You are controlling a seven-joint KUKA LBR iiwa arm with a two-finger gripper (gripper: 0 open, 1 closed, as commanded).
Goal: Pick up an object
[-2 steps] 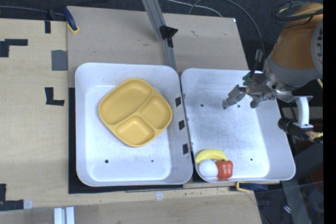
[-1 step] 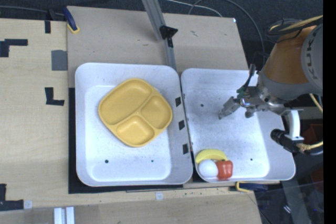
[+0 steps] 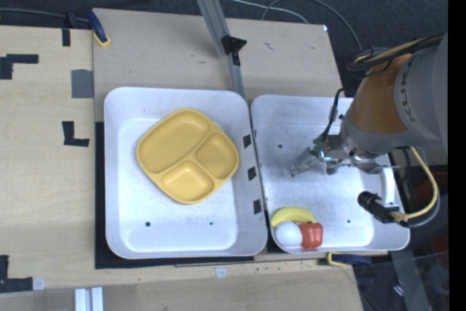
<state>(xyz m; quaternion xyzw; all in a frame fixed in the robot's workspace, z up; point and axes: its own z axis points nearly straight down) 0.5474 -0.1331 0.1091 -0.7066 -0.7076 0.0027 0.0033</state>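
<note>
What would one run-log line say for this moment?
arm: over right bin | gripper: nothing held | toys: near corner | yellow tray: left bin

You have two bins side by side on the bench [image 3: 182,47]: the left bin [image 3: 124,229] and the right bin [image 3: 291,113], their inner walls touching. A divided plate [image 3: 188,155] lies in the left bin, toward its far half. In the right bin, three small things huddle in the near left corner: a banana [image 3: 291,214] just behind an egg [image 3: 288,234], with a pepper [image 3: 312,235] touching the egg's right side. The gripper [image 3: 300,166] sits over the right bin's middle, behind that cluster and well apart from it.
</note>
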